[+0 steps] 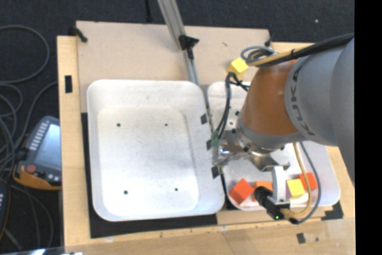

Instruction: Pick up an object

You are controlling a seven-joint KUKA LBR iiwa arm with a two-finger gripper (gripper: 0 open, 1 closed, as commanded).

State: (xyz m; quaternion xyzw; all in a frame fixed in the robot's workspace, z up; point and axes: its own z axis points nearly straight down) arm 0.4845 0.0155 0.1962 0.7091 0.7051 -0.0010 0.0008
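the orange block (242,190) lies in the right bin (332,187), by its near-left corner. the gripper (261,161) hangs over that bin, close to the block; whether it is open or closed cannot be told.

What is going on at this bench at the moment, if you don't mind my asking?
A KUKA arm reaches in over the right bin, its wrist low above the contents, on a try at picking up an object. An orange block lies in that bin close beside the wrist, toward the view's bottom edge. The arm's own bulk hides whether anything is gripped. The left bin sits alongside, away from the arm.
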